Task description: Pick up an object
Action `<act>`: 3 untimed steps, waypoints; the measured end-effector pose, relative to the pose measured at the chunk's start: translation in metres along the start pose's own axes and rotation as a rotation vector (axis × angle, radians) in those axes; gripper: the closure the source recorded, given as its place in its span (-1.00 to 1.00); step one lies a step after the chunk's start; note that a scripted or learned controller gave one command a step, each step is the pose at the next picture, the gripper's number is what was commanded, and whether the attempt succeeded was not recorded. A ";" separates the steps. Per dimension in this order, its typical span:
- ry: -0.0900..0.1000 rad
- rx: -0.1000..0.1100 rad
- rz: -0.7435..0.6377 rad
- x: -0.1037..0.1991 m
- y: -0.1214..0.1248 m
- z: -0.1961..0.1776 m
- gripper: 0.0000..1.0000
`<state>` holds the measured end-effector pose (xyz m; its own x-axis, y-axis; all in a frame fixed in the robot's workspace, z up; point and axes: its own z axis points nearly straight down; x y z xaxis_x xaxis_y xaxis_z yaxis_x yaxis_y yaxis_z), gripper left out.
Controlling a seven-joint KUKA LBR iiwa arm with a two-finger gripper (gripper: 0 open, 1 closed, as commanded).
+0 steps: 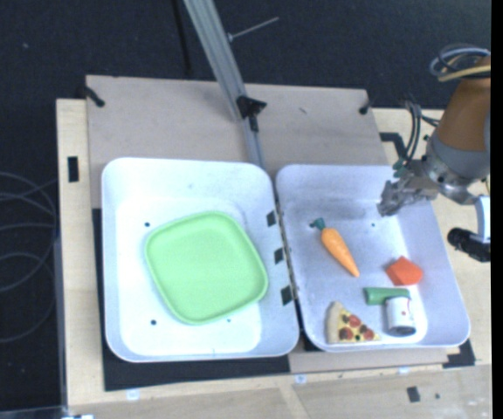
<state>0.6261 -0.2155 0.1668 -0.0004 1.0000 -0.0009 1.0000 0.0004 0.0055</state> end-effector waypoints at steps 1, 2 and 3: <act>0.000 0.000 0.000 0.006 0.009 -0.052 1.00; 0.000 0.000 0.000 0.005 0.010 -0.105 1.00; 0.001 0.005 -0.002 0.048 0.009 -0.097 1.00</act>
<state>0.6344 -0.1674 0.2640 -0.0021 1.0000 -0.0002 1.0000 0.0021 0.0007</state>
